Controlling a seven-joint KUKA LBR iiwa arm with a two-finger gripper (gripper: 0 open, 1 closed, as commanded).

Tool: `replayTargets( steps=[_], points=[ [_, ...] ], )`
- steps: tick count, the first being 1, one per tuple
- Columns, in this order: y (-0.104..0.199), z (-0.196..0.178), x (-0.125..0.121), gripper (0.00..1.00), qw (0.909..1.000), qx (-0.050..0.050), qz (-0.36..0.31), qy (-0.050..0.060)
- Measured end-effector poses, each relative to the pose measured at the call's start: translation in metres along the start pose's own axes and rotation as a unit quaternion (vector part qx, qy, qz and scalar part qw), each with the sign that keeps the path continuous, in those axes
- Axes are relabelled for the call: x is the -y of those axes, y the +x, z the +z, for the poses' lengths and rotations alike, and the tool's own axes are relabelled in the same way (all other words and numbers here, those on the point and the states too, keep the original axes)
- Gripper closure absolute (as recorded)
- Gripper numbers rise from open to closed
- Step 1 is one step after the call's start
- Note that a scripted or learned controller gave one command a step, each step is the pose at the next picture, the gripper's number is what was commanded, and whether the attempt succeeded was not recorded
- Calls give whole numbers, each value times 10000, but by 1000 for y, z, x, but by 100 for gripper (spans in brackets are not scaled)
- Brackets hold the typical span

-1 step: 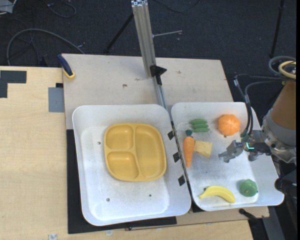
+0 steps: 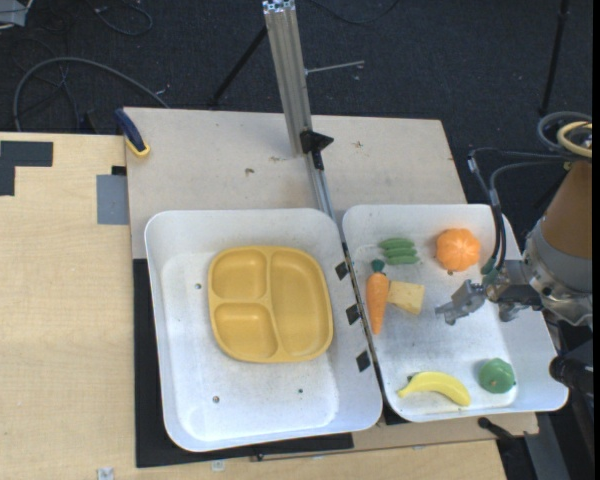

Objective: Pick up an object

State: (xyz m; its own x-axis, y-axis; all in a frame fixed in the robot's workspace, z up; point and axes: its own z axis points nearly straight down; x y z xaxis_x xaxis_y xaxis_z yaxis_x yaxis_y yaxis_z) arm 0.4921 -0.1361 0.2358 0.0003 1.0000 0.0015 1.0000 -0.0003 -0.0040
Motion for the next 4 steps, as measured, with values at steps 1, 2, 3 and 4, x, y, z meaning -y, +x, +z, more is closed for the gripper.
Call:
replayTargets(
  steps=[1,2,3,4],
  points=[
    [0,64,2,0,10000,-4,1,16],
    [9,111,2,0,10000,-7,1,18],
    [10,149,2,0,10000,1,3,-6],
    [6,136,1,100,10000,21,37,-33]
  ],
)
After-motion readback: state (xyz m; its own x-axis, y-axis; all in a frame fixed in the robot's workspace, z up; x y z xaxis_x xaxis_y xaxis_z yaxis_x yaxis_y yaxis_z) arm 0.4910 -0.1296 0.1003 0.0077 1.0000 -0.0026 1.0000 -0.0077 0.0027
